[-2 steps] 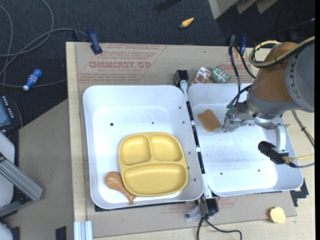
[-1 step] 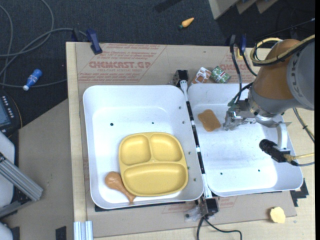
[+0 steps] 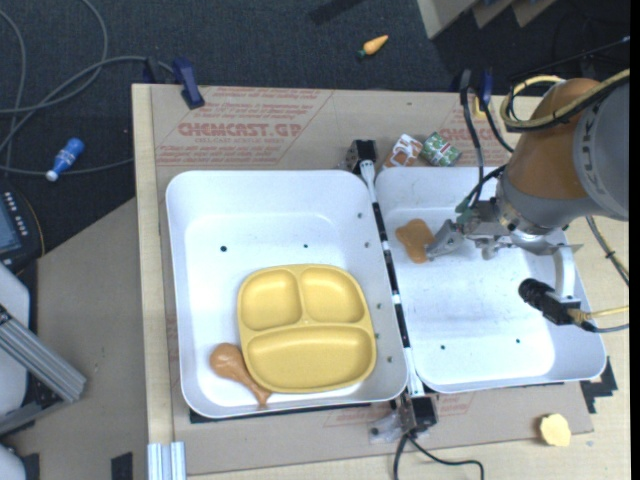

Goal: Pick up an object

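A flat tan food-shaped piece [image 3: 411, 237] lies at the far left of the right bin [image 3: 470, 358], close to the divider. My gripper [image 3: 440, 245] is low in that bin, and its tip touches the right side of the tan piece. The grey arm with its orange band [image 3: 545, 153] comes in from the right above it. In the left bin [image 3: 200, 228] sits a yellow divided plate [image 3: 305, 328]. An orange-brown drumstick toy [image 3: 236, 366] rests against the plate's lower left edge.
A black part with a yellow tip [image 3: 548, 302] hangs over the right side of the right bin. Small packets [image 3: 425, 150] lie behind the bins. A yellow lump [image 3: 553, 429] sits on the bench at the front right. Cables run along the right edge.
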`<state>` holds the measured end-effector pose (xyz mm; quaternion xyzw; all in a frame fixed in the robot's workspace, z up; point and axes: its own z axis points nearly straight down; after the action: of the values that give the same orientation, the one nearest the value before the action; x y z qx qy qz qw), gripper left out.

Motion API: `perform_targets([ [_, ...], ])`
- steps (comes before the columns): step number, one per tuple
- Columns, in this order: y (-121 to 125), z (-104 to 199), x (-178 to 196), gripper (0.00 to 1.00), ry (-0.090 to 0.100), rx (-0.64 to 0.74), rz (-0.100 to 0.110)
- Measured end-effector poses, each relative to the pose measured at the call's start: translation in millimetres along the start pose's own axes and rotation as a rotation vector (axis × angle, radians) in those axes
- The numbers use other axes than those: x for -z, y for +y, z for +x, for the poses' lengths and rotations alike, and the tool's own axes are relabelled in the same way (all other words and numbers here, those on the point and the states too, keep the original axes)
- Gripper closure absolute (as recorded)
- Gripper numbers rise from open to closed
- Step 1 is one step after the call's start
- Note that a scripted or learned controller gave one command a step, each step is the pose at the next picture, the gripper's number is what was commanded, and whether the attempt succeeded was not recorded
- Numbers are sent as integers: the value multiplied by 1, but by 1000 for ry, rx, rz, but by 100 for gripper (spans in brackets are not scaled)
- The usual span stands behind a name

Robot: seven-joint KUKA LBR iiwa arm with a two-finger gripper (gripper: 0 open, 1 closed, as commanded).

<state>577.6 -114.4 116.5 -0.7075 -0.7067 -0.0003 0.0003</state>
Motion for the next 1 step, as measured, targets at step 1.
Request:
perform_targets([
  [1, -5, -2, -34, 0, 0, 0, 5],
])
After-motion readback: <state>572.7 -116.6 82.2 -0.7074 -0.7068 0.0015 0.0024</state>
